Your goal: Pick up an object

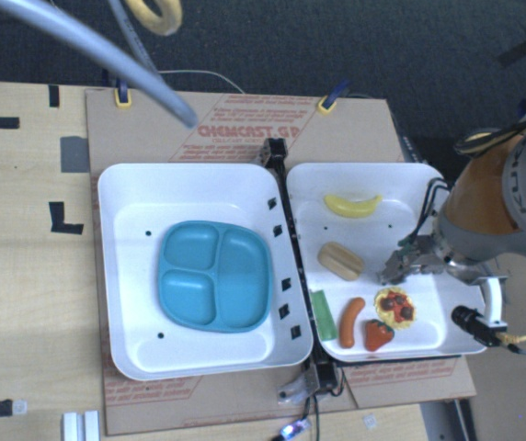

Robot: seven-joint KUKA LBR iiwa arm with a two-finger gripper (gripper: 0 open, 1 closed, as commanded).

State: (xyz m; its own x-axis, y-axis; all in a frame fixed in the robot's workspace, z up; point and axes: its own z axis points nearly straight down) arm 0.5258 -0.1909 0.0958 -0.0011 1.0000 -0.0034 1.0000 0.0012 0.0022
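The right bin (428, 186) holds a yellow banana (352, 205) at the back, a tan bun (340, 261) in the middle, a green bar (323, 315), an orange-red sausage (351, 322), a red strawberry (378, 335) and a small yellow pastry with red topping (395, 306) along the front. My gripper (401, 263) hangs low over the right bin, just behind the pastry and to the right of the bun. Nothing shows between its tips.
The left bin (116, 191) holds a blue divided plate (215, 276). A black divider with clips (281, 246) runs between the two bins. The arm's grey and orange body (488, 209) covers the right bin's right side.
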